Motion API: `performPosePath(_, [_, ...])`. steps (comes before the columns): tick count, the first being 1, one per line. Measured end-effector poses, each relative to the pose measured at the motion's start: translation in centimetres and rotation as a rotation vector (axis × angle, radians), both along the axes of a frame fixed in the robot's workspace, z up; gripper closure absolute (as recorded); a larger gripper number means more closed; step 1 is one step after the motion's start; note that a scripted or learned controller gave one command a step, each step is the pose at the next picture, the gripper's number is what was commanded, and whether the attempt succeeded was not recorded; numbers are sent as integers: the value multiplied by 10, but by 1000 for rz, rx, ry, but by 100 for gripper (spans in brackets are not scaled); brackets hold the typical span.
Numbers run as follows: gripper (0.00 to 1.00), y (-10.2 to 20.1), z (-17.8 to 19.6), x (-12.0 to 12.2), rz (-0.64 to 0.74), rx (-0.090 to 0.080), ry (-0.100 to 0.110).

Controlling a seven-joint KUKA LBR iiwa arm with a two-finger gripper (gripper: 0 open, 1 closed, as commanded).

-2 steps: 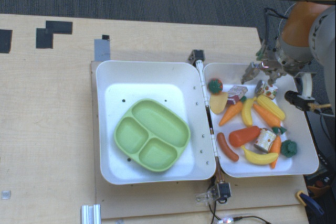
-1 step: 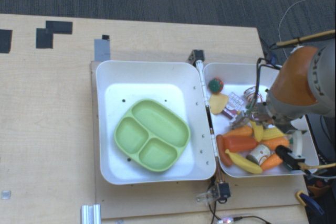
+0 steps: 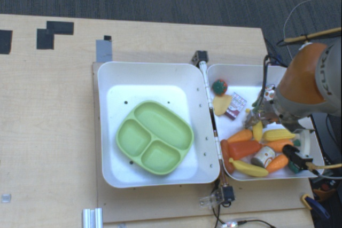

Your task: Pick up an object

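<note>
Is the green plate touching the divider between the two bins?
Apart. The camera view shows a strip of bare white bin floor between the green plate and the divider.

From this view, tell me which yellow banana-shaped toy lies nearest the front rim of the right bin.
The banana at the bottom of the pile, beside the front rim of the right bin. The other banana lies higher up, farther back near the tool.
</note>
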State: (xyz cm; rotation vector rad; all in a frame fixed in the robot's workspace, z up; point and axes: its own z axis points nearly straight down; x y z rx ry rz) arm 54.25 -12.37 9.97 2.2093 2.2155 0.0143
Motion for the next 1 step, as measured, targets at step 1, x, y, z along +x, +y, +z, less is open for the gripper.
performPosePath(1, [100,76,86,-41,3,4,11])
